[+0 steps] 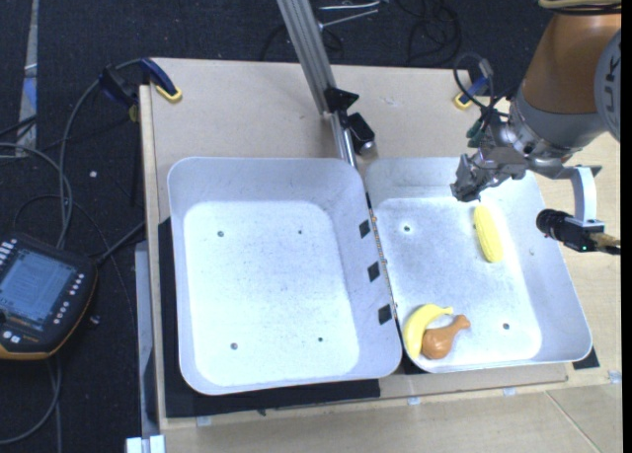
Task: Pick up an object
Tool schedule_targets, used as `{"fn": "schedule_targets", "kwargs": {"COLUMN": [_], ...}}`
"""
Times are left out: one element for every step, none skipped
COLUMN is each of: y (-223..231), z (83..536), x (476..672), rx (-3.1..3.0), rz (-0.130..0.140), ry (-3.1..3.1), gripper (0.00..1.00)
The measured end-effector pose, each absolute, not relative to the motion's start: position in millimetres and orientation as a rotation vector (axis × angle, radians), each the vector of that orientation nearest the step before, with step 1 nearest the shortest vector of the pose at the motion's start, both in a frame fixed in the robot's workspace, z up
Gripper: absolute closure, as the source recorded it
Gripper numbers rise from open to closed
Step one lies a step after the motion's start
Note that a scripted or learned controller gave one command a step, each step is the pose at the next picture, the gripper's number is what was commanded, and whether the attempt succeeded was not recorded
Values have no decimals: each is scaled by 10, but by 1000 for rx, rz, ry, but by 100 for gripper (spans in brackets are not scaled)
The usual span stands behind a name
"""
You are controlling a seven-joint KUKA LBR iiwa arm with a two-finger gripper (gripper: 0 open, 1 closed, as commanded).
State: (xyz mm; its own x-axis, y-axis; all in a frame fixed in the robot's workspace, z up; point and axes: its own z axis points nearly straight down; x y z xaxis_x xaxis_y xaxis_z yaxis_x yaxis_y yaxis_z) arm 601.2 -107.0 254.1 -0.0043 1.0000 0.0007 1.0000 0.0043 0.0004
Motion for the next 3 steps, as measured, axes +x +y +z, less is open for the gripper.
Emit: {"fn": "schedule_targets", "kwargs": {"y": [-537, 5, 513], "z": [2611, 2487, 2348], "x": [6031, 5962, 5964], "rx": [-2215, -2215, -2215], "rz": [-2, 0, 1], "ry": [-2226, -2226, -2225], "gripper": [100, 100, 100]}}
